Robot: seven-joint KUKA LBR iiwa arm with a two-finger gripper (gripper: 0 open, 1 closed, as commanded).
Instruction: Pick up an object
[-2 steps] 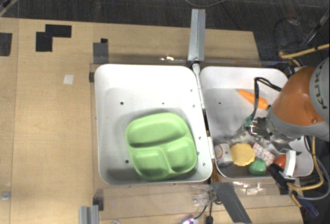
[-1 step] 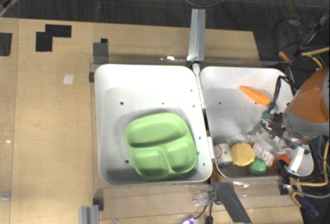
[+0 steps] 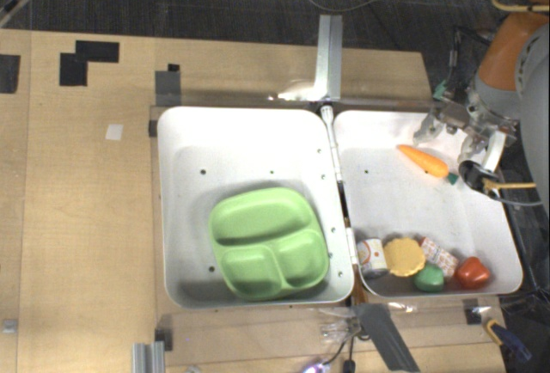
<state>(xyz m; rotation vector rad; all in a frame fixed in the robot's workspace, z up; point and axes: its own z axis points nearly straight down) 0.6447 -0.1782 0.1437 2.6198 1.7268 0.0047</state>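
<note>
An orange carrot [image 3: 423, 160] with a green tip lies in the right bin [image 3: 387, 199], towards its far right. My gripper [image 3: 460, 143] hangs over the bin's far right corner, just above and to the right of the carrot. Its fingers are open, with nothing between them. Along the bin's near edge sit a small white can [image 3: 372, 254], a round yellow piece [image 3: 404, 256], a green piece [image 3: 429, 278], a wrapped packet [image 3: 439, 256] and a red piece [image 3: 472, 273].
The left bin [image 3: 198, 156] holds a green divided plate [image 3: 269, 241] near its front. A metal post [image 3: 329, 62] stands behind the wall between the bins. Cables hang by the arm on the right.
</note>
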